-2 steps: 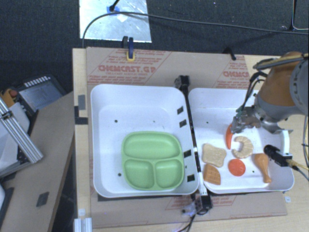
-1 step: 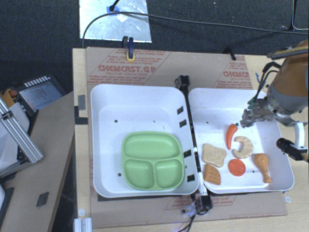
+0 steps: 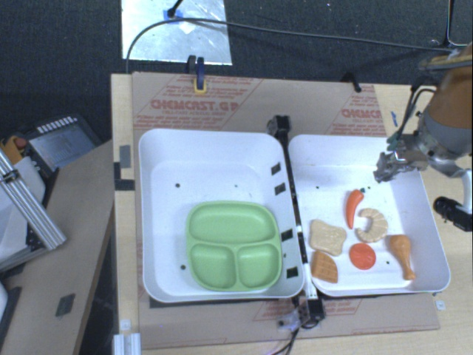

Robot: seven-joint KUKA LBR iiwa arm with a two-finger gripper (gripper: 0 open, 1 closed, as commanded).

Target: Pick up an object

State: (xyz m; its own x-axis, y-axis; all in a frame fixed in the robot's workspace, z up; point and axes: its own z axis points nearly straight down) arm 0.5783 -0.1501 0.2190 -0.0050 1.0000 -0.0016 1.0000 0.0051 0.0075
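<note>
- Fingers [image 3: 386, 170] on the grey arm [image 3: 447, 117] hung over the back of the right bin [image 3: 432, 220]. I could not tell if they were apart or together.
- Nothing showed between them.
- Near them, just in front, lay an orange chili pepper [image 3: 354, 205].
- Beside it sat a curled shrimp [image 3: 371, 224], a red slice [image 3: 362, 256], a drumstick [image 3: 402, 254] and two bread pieces [image 3: 326, 237].
- All the food lay in the front part of that bin.
- A green tray [image 3: 233, 244] with three parts sat in the left bin [image 3: 170, 168] on the worktop [image 3: 126, 272].
</note>
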